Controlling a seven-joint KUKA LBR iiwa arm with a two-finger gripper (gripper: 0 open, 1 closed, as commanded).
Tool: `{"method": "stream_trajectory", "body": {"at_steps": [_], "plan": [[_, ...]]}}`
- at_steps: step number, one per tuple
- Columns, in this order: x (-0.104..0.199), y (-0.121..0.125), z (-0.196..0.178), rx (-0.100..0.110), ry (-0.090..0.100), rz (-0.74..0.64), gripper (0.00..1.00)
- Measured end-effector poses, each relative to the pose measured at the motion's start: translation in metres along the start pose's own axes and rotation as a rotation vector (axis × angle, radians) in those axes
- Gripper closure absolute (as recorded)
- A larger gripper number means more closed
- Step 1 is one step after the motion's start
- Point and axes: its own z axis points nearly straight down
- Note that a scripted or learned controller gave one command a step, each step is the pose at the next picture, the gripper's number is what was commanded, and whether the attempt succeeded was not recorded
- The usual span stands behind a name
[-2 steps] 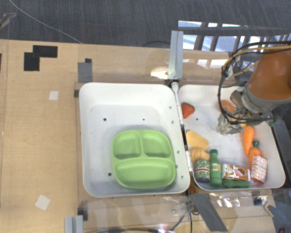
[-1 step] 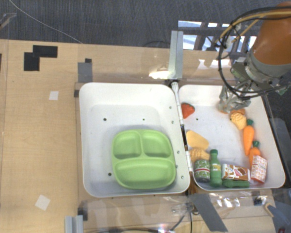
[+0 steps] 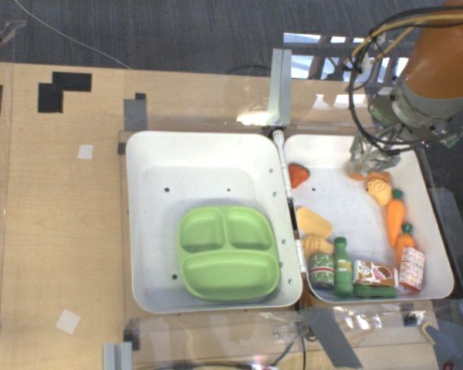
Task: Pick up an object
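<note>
Orange carrot (image 3: 395, 218) lies just below the claw (image 3: 368, 163).

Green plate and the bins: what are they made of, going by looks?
Green plate: looks like moulded plastic, matte to satin; uniform lime colour, rounded dividers forming three compartments, soft highlights. Left bin and right bin: probably thin formed white plastic, smooth; rounded corners and faint sheen, though painted metal can't be ruled out.

A glossy green plastic divided plate (image 3: 228, 253) is seen in a smooth white bin (image 3: 150, 206); pale matt wood (image 3: 54, 230) is seen around.
</note>
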Motion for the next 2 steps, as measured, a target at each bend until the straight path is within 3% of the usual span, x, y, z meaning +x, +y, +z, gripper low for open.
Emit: {"method": "stream_trajectory", "body": {"at_steps": [1, 2], "plan": [[-0.042, -0.020, -0.073, -0.004, 0.008, 0.214, 1.00], [-0.044, -0.021, -0.087, 0.001, -0.002, 0.214, 1.00]]}}
